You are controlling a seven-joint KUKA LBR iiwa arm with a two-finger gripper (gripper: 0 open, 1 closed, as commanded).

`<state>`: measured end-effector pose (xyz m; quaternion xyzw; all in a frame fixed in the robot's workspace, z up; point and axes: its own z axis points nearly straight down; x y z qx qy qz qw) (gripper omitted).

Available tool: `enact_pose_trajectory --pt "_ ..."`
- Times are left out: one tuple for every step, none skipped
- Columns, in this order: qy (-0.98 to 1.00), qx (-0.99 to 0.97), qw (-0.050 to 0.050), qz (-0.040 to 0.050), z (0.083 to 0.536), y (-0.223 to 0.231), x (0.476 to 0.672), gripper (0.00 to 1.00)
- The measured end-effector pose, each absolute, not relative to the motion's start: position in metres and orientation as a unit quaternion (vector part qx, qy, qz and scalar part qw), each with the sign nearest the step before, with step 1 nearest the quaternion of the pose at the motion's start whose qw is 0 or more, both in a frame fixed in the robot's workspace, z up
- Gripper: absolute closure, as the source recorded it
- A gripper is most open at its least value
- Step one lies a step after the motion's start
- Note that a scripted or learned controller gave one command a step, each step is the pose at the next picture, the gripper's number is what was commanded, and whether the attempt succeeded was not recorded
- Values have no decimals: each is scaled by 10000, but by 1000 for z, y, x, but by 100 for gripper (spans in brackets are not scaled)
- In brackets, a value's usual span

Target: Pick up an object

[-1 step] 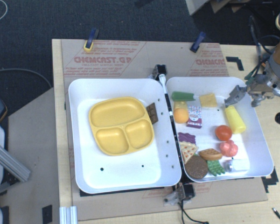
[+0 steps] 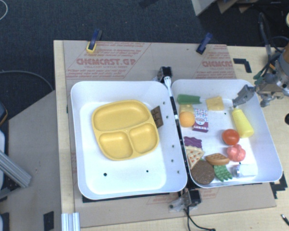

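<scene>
Nearest, brown cookie [image 2: 203, 173] below yellow bottle [image 2: 242, 122]; gripper [image 2: 243, 96] just above bottle, grip state impossible to tell.

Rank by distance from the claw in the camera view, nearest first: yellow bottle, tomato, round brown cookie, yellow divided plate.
From the claw, at the right bin's far right corner:
1. Yellow bottle, just below it along the right side.
2. Tomato, a little past the bottle.
3. Round brown cookie, at the right bin's near edge.
4. Yellow divided plate, in the left bin.
</scene>
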<state>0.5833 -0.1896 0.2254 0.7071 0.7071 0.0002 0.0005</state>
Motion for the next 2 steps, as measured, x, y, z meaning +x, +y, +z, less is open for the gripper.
enact_pose_trajectory --pt "7070 7072 -28 -14 181 -195 582 0" --pt "7075 7067 -30 -12 125 -185 586 0"
